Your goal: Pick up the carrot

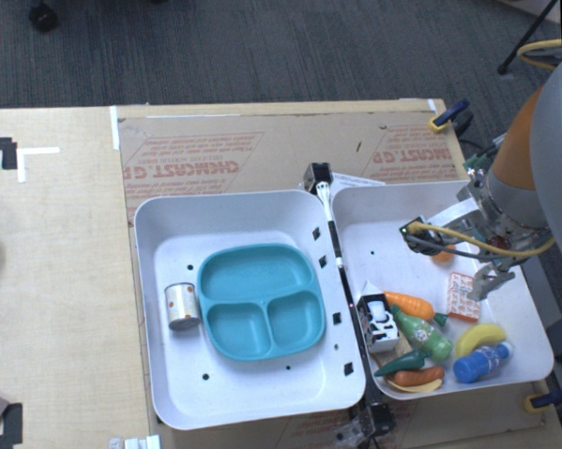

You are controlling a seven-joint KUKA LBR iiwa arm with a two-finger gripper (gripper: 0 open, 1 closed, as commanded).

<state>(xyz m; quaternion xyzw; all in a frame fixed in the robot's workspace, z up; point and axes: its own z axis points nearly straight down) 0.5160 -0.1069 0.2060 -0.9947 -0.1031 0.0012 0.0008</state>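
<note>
Finding 1, position. The carrot (410,305) lies in the right bin (530,320), in the near half, left of centre. It is at the far edge of a cluster of items.

Finding 2, relation to the gripper. The gripper (490,272) hangs over the right side of the same bin, beside a red-and-white packet (461,296). From it the carrot lies to the left and slightly nearer, with the packet between the two. In my judgement the coming move is a short leftward shift followed by a descent.

Finding 3, axis. The carrot's long axis runs roughly left to right, its right end tipped a little nearer. A grip across the narrow width, far to near, looks the suitable one.

Finding 4, appearance. It is a bright orange, smooth, tapered toy. A green bottle (428,336) touches or nearly touches its near side, and a black-and-white box (378,322) sits just beside its left end. Crowding is the main risk.

Finding 5, gripper state. Whether it is open or closed cannot be told, and nothing is seen held.
</note>
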